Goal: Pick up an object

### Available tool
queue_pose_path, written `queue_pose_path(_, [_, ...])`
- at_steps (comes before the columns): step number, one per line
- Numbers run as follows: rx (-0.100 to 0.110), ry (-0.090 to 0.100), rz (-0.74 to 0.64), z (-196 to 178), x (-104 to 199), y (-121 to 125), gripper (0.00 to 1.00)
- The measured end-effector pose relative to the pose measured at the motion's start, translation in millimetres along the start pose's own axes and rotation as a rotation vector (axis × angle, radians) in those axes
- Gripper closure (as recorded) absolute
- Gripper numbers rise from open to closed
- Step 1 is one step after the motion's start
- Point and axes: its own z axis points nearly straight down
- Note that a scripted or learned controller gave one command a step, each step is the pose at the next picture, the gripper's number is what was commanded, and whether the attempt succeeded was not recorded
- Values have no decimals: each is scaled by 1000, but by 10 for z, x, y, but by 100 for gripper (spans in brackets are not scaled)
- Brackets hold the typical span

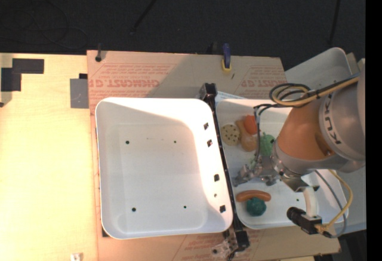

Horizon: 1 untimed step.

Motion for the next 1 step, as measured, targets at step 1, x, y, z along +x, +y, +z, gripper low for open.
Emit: queue_pose_path(1, [-13,-1,-6,-1290,162,236,0])
